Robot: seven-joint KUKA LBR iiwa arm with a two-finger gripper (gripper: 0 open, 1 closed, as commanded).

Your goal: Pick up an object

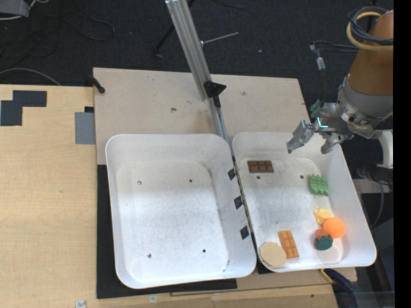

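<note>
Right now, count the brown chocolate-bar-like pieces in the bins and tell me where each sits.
2, both in the right bin. The dark brown bar lies near its far left corner; the lighter orange-brown bar lies near the front edge, beside a tan round piece.

Brown chocolate bar (260, 167) flat near the right bin's (359, 204) far end; green block (318, 185) by its right wall; orange ball (333, 227), red-green piece (323, 240), wafer (288, 243), beige disc (273, 254) clustered at the near end.

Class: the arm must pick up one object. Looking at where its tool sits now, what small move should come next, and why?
Probably lower the tool toward the brown chocolate bar and shift slightly left. The tool hangs above the right bin's far edge holding nothing, and the bar lies apart from the other items, the nearest uncluttered target.
</note>
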